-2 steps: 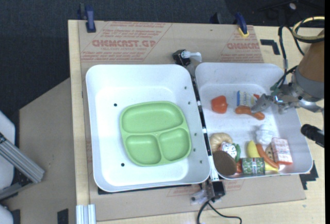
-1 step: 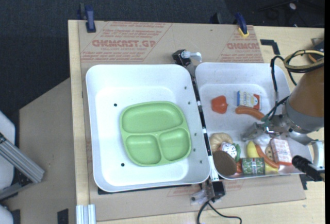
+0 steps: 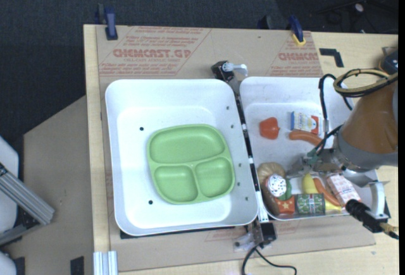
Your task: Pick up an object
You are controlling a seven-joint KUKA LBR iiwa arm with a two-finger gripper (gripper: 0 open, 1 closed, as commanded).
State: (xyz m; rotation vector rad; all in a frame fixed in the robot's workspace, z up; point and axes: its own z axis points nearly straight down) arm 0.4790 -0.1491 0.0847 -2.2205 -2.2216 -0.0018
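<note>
I have the arm [image 3: 370, 125] down over the right bin [image 3: 278, 91], with the fingers [image 3: 311, 161] low above the crowded near corner. I cannot tell whether they are spread or closed; the wrist hides them, and nothing shows between them.

The likeliest target is the heap just below the fingers: a yellow piece [image 3: 308, 184], a green can [image 3: 310, 204], a round speckled white thing [image 3: 276, 186] and a red-and-white packet [image 3: 345, 189] to one side. Everything there touches or overlaps, so my worry is that the fingers come down on two items at once, or push one aside and close on air. The can's curved, smooth wall looks likely to slip; the packet is flat and thin, hard to get under.

Beyond the fingers, farther from the heap, lie an orange sausage shape [image 3: 305, 136], a small red block [image 3: 269, 128] and a white carton [image 3: 304, 121], each apart and easier to take.

Off in the left bin [image 3: 123, 103] sits a green divided tray [image 3: 190, 163], glossy moulded plastic with three shallow wells.
</note>
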